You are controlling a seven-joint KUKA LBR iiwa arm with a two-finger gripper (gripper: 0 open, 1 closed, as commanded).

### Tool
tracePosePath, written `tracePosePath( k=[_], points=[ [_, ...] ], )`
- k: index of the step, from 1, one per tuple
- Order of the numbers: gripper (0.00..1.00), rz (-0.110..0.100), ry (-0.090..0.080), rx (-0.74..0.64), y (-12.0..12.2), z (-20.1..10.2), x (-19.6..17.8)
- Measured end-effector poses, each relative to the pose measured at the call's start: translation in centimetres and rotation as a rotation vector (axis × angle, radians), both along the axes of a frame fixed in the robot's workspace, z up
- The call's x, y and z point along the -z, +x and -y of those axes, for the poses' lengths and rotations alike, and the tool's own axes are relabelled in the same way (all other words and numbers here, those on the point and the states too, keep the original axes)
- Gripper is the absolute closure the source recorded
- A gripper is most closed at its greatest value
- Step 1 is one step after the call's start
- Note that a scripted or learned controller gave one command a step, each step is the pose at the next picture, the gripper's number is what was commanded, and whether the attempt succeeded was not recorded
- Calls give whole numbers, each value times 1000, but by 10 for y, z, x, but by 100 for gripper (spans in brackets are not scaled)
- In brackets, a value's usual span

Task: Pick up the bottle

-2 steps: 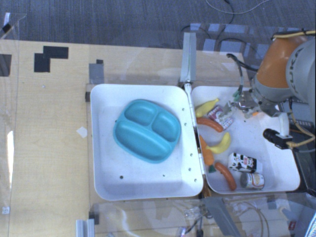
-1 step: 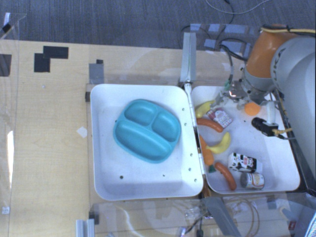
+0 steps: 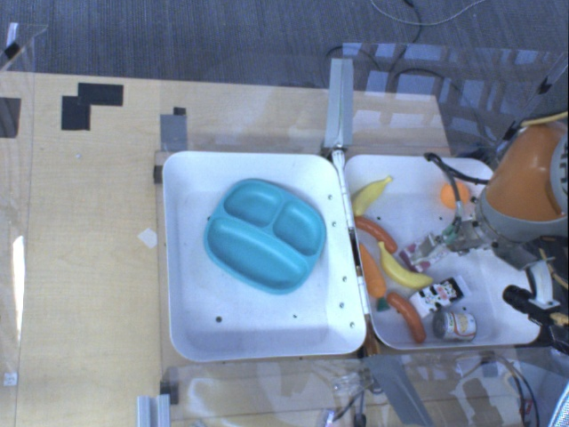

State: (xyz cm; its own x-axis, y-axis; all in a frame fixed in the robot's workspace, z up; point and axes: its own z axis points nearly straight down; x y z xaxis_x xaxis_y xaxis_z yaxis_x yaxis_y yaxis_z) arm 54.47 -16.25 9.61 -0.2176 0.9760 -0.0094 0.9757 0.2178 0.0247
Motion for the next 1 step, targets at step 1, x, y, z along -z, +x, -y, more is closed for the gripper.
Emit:
tracePosePath(
  k=[1],
  points=[
    [0,5,-2,33,114,31,-2]
  ],
)
